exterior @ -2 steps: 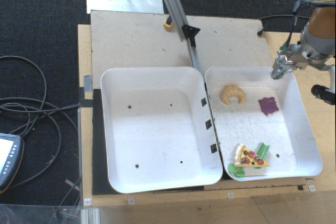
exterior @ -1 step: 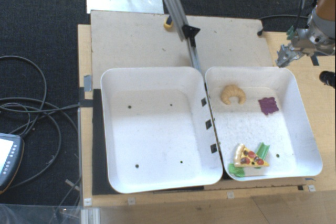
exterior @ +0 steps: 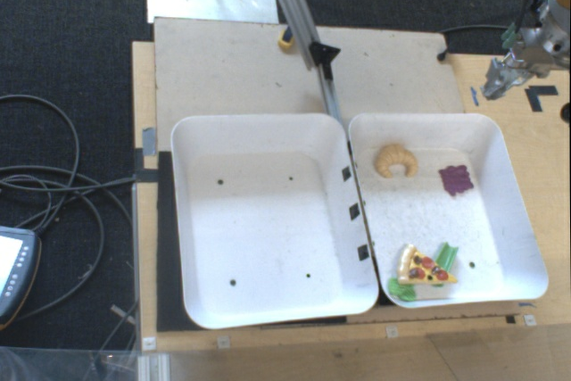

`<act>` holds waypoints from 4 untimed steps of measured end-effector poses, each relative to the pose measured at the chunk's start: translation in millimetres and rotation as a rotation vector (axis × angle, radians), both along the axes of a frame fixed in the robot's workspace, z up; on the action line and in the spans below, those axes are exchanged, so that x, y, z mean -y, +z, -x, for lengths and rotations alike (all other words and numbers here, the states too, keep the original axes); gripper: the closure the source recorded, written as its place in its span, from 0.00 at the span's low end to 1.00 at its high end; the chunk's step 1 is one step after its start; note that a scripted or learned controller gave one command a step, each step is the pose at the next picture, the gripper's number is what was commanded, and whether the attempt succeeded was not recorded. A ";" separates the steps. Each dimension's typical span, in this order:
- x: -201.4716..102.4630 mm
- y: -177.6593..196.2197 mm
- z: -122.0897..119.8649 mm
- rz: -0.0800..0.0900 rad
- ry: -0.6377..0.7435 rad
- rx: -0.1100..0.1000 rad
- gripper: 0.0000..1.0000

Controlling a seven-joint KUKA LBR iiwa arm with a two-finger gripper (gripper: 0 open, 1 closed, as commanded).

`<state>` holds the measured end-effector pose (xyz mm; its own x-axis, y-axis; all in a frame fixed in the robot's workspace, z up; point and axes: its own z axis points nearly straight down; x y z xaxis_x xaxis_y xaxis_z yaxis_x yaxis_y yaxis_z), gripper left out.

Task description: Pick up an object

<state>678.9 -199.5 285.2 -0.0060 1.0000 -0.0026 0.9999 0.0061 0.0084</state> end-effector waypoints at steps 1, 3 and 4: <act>-40.7 -7.2 19.7 -0.003 0.002 -0.007 1.00; -145.1 -19.4 52.8 -0.005 0.004 -0.010 1.00; -192.1 -35.9 67.6 -0.005 0.003 -0.010 1.00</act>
<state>611.4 -7.3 249.3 -0.0093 1.0000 0.0024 1.0000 0.0093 -0.0015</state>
